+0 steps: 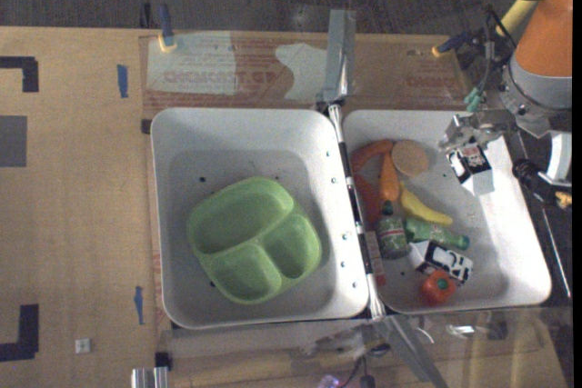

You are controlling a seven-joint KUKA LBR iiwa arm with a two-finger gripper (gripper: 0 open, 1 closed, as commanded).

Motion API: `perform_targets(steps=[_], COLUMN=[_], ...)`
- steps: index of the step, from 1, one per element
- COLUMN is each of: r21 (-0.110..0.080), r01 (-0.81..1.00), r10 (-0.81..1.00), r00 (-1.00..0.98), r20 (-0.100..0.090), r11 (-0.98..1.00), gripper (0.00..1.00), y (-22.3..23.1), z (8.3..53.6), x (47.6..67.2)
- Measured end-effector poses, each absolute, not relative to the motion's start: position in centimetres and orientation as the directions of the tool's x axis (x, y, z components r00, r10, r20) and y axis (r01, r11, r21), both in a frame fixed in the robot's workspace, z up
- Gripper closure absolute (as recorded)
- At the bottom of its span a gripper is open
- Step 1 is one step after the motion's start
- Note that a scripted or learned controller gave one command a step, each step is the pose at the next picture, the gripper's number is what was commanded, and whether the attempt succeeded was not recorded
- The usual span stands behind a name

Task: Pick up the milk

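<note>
KUKA arm (544, 41) reaches in from the right over the right bin (523, 241), its end effector (471, 141) hanging above the bin's upper right corner. A small black-and-white carton, prob. a milk (472, 162), sits at the fingertips; whether it is pinched betw. them or just below can't be made out, and finger opening can't be told either. A second black-and-white carton (447, 262) lies flat near the bin's front, beside a tomato (437, 287) and just under a green bottle (436, 234). A banana (425, 209), carrot (389, 179) and round tan disc (409, 158) crowd the bin's left half. Left bin (173, 195) holds a green tray (254, 238).

Judgement: if the upper carton is gripped, lift straight up, slow, clear of the rim before any sideways travel, since a small carton can slip or twist. If not gripped, re-centre over it, fingers across the narrow faces, then close.
</note>
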State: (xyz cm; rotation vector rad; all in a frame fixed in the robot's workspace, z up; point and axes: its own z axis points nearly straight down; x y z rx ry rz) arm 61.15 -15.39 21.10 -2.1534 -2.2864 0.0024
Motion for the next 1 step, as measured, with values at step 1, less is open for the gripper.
perform_targets(steps=[1], r21=[-0.001], r01=[0.972], r10=[0.972], r00=[-0.235], r20=[-0.001], r11=[0.235], gripper=[1.0], y=[-15.85], z=[13.63], x=[66.67])
